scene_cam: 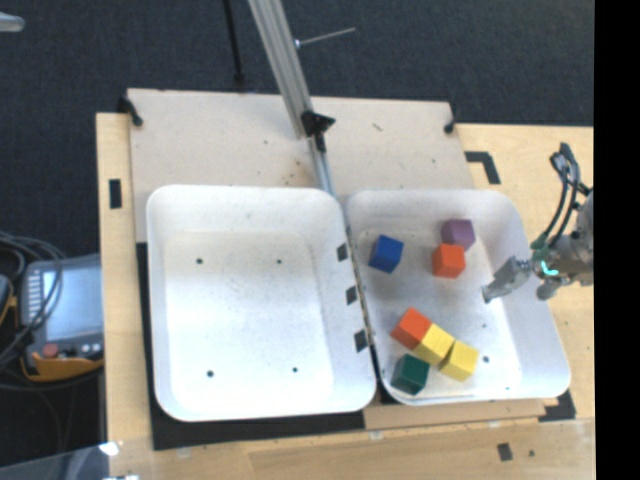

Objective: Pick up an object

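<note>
The right bin [530, 368] holds several small cubes. A blue cube [386, 253] lies near its left wall, with a purple cube [458, 232] and an orange cube [449, 260] at the back. Towards the front sit a red-orange cube [411, 327], two yellow cubes [436, 344] [459, 359] and a green cube [410, 373], all packed close together. My gripper [523, 286] hangs over the bin's right rim, to the right of the orange cube. Its fingers are spread apart with nothing between them.
The left bin [250, 196] sits beside the right one. A slanted aluminium pole [285, 58] rises from the back between the bins. A grey device with cables [60, 308] lies off the bench at the left.
</note>
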